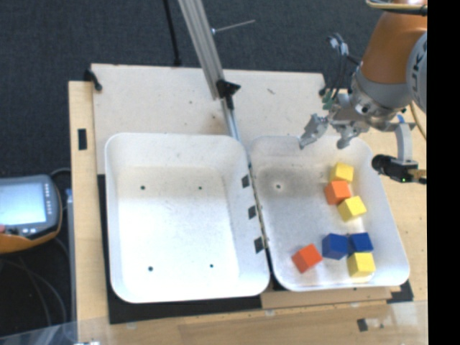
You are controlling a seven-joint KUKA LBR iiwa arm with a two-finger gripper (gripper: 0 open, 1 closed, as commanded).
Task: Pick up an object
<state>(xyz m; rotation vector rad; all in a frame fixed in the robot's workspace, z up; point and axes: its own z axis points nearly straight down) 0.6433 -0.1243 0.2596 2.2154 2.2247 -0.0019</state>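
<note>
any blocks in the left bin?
No. All seven blocks, such as the orange block and the blue block, lie in the right bin, while the left bin shows bare white floor.

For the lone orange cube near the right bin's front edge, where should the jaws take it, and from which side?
Take the orange cube from above, across two opposite flat side faces. It sits turned in the right bin, so rotating the gripper to match probably helps. It stands apart from the blue cube.
</note>
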